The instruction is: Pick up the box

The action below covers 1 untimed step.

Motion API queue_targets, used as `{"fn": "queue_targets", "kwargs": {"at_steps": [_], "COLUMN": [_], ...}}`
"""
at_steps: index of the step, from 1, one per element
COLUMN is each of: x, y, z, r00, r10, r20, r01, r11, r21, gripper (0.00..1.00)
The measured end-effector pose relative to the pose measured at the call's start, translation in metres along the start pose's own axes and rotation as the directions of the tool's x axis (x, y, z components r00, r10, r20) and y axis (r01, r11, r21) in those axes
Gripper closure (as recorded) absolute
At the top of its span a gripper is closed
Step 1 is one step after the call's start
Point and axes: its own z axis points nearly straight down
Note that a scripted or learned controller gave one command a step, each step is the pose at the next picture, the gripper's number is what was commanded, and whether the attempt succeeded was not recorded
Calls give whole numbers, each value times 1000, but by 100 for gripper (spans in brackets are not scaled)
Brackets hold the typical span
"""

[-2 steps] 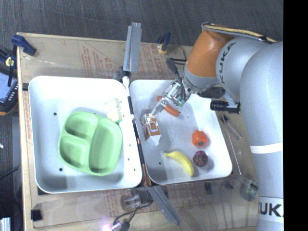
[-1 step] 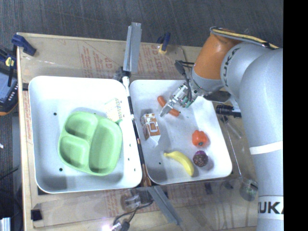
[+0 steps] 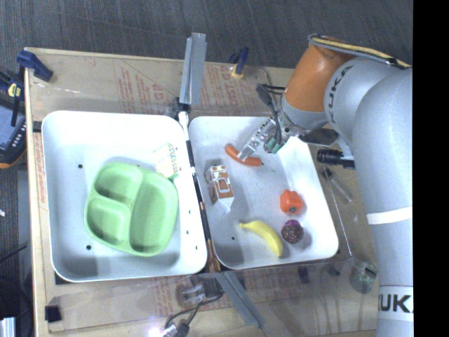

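Grey arm link fills the right of the frame. Gripper (image 3: pixel 261 143) hovers upper centre-right, over the right bin (image 3: pixel 319 188); fingers look slightly apart and clamp nothing, tips just beside an orange sausage-shaped item (image 3: pixel 243 156). Box (image 3: pixel 219 183) lies centre frame, near that bin's left wall, untouched: pick not yet begun. Banana (image 3: pixel 264 234), tomato (image 3: pixel 292 202) share the bin. Left bin (image 3: pixel 63 188) holds a green tray (image 3: pixel 132 208). Wooden bench (image 3: pixel 105 83), dark carpeted floor beyond.

Bright, even overhead light, fairly sharp.
Soft shadows along the white bins' (image 3: pixel 63 128) near walls; a small glare spot at the bench's (image 3: pixel 133 83) front edge.
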Motion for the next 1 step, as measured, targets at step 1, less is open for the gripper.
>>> {"fn": "queue_targets", "kwargs": {"at_steps": [1], "x": [66], "y": [2], "z": [-23], "r00": [933], "r10": [361], "r20": [-8], "r01": [-361], "r11": [933], "r21": [7], "gripper": [100]}}
